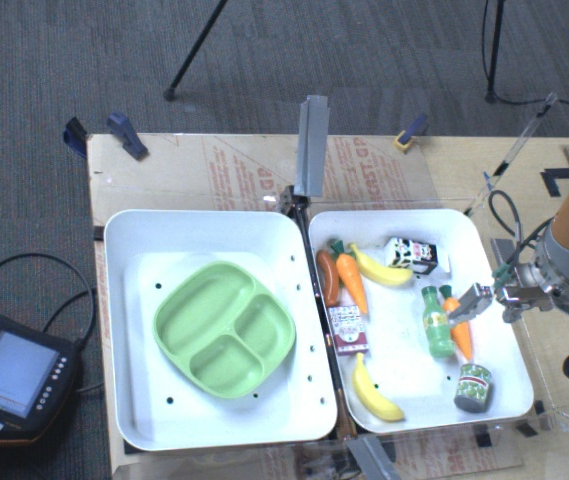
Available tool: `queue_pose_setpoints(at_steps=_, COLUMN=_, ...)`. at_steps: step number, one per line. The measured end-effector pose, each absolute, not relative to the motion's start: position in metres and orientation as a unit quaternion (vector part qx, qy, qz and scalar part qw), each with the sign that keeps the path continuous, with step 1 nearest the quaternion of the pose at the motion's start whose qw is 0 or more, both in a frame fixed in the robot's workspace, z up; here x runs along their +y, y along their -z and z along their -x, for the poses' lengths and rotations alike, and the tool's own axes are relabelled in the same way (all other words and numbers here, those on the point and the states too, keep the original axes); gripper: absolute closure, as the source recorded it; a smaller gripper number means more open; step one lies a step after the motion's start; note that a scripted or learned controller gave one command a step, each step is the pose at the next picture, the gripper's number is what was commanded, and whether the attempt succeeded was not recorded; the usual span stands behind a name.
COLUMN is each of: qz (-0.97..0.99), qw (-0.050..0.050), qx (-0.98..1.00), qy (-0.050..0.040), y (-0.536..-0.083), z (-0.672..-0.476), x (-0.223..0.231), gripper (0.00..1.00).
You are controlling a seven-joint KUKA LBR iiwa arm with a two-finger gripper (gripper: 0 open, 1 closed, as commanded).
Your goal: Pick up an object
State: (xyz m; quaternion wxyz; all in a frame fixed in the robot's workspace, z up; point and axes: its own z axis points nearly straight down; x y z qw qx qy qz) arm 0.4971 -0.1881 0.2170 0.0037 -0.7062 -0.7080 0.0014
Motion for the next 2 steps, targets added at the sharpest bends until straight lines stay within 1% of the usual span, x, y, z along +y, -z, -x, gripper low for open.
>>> queue_pose_setpoints(at_steps=1, qz=0.701, qw=0.005, qx=-0.713, qy=0.0011, y=-0.085, z=-0.529, x=-0.208, gripper=0.0)
queue_pose_setpoints(at_steps=2, qz=0.704, qw=0.005, qx=-0.71, qy=0.0006, y=-0.095, z=-0.529, x=-0.212, gripper=1.0)
